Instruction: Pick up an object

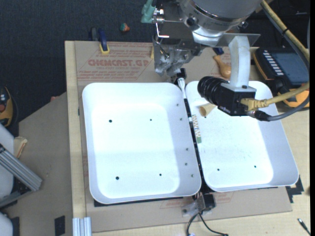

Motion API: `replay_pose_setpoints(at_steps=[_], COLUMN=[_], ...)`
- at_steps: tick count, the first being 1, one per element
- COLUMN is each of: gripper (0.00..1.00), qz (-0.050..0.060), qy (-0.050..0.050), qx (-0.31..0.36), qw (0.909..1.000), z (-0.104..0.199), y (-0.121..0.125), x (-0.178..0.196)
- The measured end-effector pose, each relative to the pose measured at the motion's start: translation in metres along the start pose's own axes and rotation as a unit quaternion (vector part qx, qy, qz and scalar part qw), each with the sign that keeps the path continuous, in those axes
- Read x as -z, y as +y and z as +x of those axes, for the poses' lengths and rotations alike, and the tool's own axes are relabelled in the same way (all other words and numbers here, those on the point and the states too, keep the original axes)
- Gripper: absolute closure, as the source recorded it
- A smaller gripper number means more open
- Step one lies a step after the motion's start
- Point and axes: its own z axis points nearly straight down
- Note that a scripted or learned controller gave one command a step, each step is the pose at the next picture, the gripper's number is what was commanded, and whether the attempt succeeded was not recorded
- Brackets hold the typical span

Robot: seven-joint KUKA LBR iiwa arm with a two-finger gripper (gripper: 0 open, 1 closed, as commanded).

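Observation:
My gripper (pixel 170 67) hangs just beyond the far rim of the left bin (pixel 98 132), near the corner where the two bins meet. A thin stick-like object (pixel 193 122), with a black and white tip at its far end and a green patch near its near end, lies along the divider between the bins. That tip sits right below the gripper. A small tan piece (pixel 204 109) rests in the far left part of the right bin (pixel 266 156). A black cylinder on a white bracket (pixel 219 96) hangs over the right bin's far side.
A tan object (pixel 224 65) lies behind the right bin, partly hidden by the arm. A cable (pixel 275 107) runs off to the right. A blue and yellow clamp (pixel 103 41) sits on the brown board behind the left bin.

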Motion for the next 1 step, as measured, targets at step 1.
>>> replay_pose_setpoints(at_steps=[1], gripper=[1.00], qz=[0.018], qy=[-0.009], qx=[-0.002], qw=[0.9998], z=[-0.0163], y=[-0.0072], x=[-0.2459])
